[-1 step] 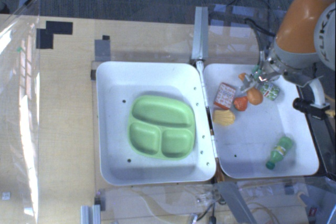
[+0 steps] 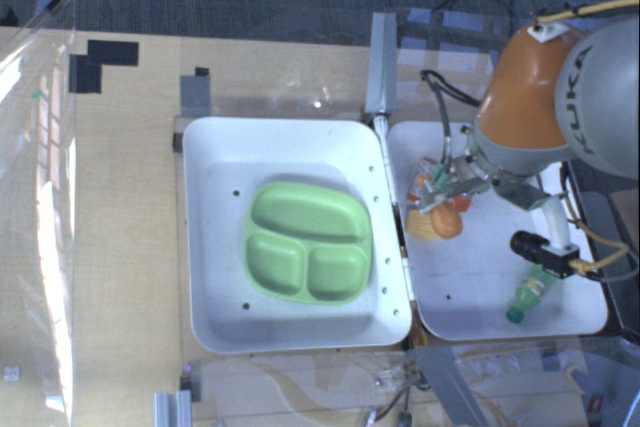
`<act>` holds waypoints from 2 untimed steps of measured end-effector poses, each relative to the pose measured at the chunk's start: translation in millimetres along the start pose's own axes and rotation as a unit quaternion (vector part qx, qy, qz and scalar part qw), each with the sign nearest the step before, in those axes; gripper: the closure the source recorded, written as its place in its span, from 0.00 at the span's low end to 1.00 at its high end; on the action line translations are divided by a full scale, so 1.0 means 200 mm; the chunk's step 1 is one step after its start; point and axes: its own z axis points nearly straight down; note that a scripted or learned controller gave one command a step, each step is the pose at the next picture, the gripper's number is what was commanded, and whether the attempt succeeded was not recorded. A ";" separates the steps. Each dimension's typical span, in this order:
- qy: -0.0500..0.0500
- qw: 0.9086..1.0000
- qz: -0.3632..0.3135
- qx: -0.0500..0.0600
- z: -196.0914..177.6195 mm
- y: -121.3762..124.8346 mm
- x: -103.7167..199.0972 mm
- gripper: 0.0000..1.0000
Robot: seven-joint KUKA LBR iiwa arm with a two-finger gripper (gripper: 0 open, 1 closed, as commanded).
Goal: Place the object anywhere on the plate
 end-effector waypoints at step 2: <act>0.000 0.999 -0.044 0.000 0.00 0.17 0.46 0.00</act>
